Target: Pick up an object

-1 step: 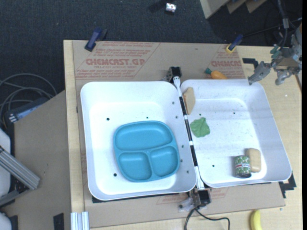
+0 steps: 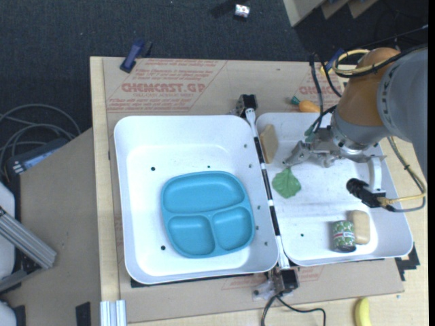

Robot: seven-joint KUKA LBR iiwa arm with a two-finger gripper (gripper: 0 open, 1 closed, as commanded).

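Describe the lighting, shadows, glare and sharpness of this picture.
Camera view: light is even and soft, so the blue tray casts only a faint shadow on the left bin; the white bins look bright without blown-out glare; the green leaf and the small can are fairly sharp, while the arm at the right edge is large, close and slightly soft; the dark floor around the bench is dim.

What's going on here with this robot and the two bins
A grey robot arm with an orange band is reaching from the right into the right-hand bin, with its gripper low over the bin floor near a green leafy item. Nothing is visibly held. That bin also has a tan block by its left wall and a small can beside a pale roll-shaped item near the front. The left bin holds a blue divided tray.
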